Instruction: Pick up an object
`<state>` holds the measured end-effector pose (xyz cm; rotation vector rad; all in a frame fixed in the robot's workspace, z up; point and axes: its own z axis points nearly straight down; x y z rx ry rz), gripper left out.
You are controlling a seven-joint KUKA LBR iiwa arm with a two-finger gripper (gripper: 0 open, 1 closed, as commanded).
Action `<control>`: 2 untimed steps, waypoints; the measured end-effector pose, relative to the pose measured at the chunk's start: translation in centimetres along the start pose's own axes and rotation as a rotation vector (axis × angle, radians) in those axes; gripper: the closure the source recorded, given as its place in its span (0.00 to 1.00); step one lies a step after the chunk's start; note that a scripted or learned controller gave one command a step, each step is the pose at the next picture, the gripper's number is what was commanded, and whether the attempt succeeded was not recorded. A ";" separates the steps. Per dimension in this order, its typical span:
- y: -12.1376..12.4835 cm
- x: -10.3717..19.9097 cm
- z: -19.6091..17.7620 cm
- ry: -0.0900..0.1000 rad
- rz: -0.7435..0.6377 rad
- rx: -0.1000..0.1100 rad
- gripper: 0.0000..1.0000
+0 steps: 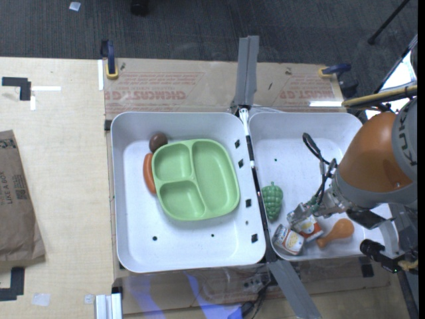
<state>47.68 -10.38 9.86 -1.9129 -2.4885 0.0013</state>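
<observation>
**Pick attempt in right bin: arm down among the objects, no lift showing**

I am reading the cluster at the near edge of the right bin [292, 128] as the likely target group, since the task names no particular object. A small can [288, 240] with a red and white label is lying on its side on the bin floor, touching or just beside a small red and white item [309, 228] that I am unable to identify. An orange drumstick-shaped toy [337, 232] is lying just to the right of them. A green knobbly toy [271, 200] is sitting near the divider, slightly apart from the rest. A dark spoon-like utensil [313, 147] is lying further back in the same bin.

The gripper [307, 211] is sitting low over the can and the red and white item, with metal parts reaching down toward them. I cannot tell how wide the jaws are standing, nor whether anything is caught between them; wrist and clutter are hiding that part. Everything near it appears to be resting on the bin floor.

My judgement: the approach is done, but the grasp is unconfirmed and the lift is left to do.

Further out, the left bin [133, 231] is holding a green divided plate [196, 178], with a brown round object [158, 141] and an orange carrot-like piece [149, 173] tucked along its left edge. Both bins are sitting on the worktop [60, 178], a brown paper bag [16, 198] lying at far left.
</observation>
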 end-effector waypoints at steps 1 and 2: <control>8.6 1.4 -9.3 -0.003 -0.074 -0.001 1.00; 8.6 1.3 -10.1 -0.004 -0.075 0.001 1.00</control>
